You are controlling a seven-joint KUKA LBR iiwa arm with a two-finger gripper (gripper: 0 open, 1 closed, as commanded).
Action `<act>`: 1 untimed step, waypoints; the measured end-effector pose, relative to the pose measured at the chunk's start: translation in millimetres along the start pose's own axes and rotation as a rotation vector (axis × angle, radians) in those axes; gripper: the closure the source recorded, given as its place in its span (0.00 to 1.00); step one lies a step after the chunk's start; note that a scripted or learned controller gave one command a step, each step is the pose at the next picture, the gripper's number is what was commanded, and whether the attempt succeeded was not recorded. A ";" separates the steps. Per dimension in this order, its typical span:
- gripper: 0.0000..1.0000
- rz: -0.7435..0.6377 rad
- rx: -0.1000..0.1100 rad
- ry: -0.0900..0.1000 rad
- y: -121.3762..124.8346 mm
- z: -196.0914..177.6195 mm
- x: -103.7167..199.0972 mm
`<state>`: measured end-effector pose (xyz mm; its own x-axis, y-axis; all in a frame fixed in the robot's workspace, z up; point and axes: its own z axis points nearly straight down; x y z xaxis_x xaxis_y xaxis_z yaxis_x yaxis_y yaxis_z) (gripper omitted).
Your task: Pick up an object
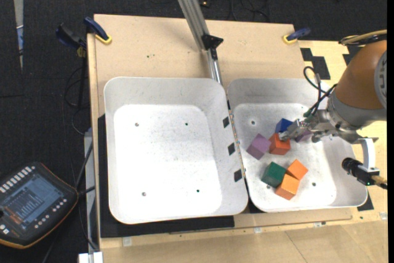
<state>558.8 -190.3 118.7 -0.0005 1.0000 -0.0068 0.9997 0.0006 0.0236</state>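
Where the arm (363,86) comes in from the right edge of the frame, its orange band sits in the upper right and the grey wrist slants down and left over the right-hand bin (320,197). The gripper (294,131) ends above that bin's upper middle, close over a cluster of blocks; whether it is parted or closed, I cannot tell, since the tip is small and blurred against the pieces beneath it.

Just under the tip lie a blue block (283,125) and a red block (280,145), touching or nearly touching each other, the red one just below the blue. A purple block (259,146) lies just left of the red one. Lower in the same bin a green block (274,173) sits against two orange blocks: one (297,169) to its right, the other (287,187) just below that. No block can be seen lifted clear of the bin floor.

The left-hand bin (123,132) fills the middle of the frame beside it, the two rims meeting along a seam. Both rest on a tan bench (160,46). A handheld control pendant (31,203) lies at the lower left, off the bench on dark floor.
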 end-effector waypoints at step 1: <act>1.00 0.001 -0.005 -0.001 2.0 -10.4 -0.1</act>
<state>560.6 -190.3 129.1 0.0005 1.0000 -0.0075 0.9996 -0.0003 0.0284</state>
